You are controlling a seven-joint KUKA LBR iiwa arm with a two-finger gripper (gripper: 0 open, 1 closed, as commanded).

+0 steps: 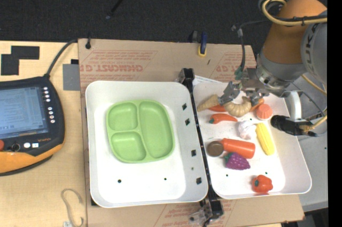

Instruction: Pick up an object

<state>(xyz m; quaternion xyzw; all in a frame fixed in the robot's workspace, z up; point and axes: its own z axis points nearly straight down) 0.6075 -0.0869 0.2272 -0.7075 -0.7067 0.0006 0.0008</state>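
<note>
Camera view gives me both shallow white bins, smooth moulded plastic with rounded corners, on a cardboard sheet. My left bin (101,167) carries a glossy green divided plate (140,131) with three rounded compartments. My right bin (291,167) holds the toy food: a tan, curved croissant (239,108), ridged and matte, its long axis running roughly left to right with the ends curling toward the bin's far edge; a thin orange-red chili (223,118) lying left-right just beside it; a cone-shaped beige piece (209,102); a knobbly yellow corn cob (265,138) lying near-far; a fat orange carrot (239,146); a bumpy purple grape bunch (237,162); a brown disc (215,148); a small red pepper (262,184); a peach-coloured round fruit (263,111). I see the gripper (241,93) low over the croissant at the far side of that bin, metal fingers spread, nothing between them.
</note>
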